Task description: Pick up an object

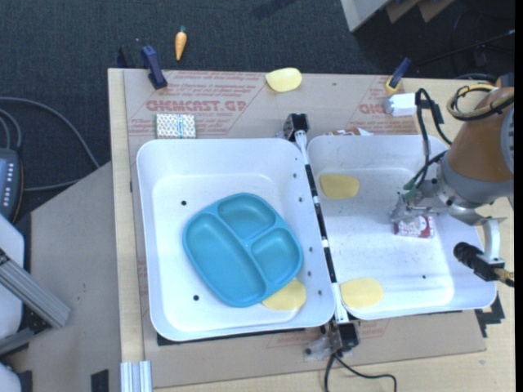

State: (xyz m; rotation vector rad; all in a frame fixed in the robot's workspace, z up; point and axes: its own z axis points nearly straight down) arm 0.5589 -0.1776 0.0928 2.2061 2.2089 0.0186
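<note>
Bench: two shallow white bins are set side by side on it.

Left bin: a blue divided plate is laid in the middle, tilted. A yellow disc is tucked just under the plate's lower right edge.

Right bin: a second yellow disc is found near the upper left corner, and a third yellow disc near the lower left rim. A small red-and-white packet is placed right of centre on the bin floor.

Gripper: it is lowered into the right bin, directly over the packet's upper left edge. Whether anything is grasped cannot be told.

Arm: entered from the right, with an orange band above the wrist.

Outside the bins: a fourth yellow disc is seen on the bench's far edge, and a small patterned square beside the left bin's far corner.
</note>
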